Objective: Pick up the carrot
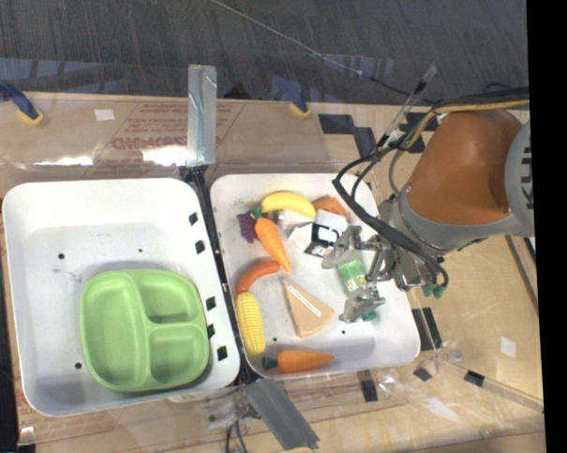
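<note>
Camera view showed, nearest, a carrot (302, 361) lying by the right bin's (401, 342) front wall, then farther back the end effector (357, 281) hovering over toys, seemingly searching, its grip state impossible to tell.

Position: you look from one camera fixed above the bench.
Facing: downward at a slant, far edge at top.
Coverage: left bin (32, 279) and right bin (396, 333) both fit whole.
Nearness: moderately close, probably.
Arm (469, 180): enters from your right.
</note>
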`<state>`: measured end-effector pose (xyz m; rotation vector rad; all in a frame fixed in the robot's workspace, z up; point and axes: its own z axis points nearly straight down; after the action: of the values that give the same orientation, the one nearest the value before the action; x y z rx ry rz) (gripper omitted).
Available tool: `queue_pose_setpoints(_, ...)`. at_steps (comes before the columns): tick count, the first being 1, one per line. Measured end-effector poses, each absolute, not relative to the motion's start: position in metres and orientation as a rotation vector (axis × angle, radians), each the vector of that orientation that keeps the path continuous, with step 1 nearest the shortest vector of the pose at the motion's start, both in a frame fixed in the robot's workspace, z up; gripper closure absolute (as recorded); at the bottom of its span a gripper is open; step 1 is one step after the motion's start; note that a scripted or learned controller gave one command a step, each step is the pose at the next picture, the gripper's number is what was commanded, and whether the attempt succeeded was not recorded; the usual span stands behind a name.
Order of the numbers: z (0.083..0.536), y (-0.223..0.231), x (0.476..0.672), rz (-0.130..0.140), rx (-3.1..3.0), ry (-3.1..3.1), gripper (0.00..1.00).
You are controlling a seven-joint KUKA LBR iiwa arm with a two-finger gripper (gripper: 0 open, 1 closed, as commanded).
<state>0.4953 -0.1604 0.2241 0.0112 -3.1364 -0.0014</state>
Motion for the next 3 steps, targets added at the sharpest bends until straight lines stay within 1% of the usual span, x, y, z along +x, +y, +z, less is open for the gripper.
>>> queue_pose_setpoints(1,0.162,-0.140,0.596,-0.004,-0.107,-3.131,0.00)
queue_pose_setpoints(2,0.118,-0.131,0.625,0.008,-0.084,-3.172,0.00)
queue_pose_setpoints(3,0.089,-0.098,0.642,-0.002,0.016,-3.140,0.00)
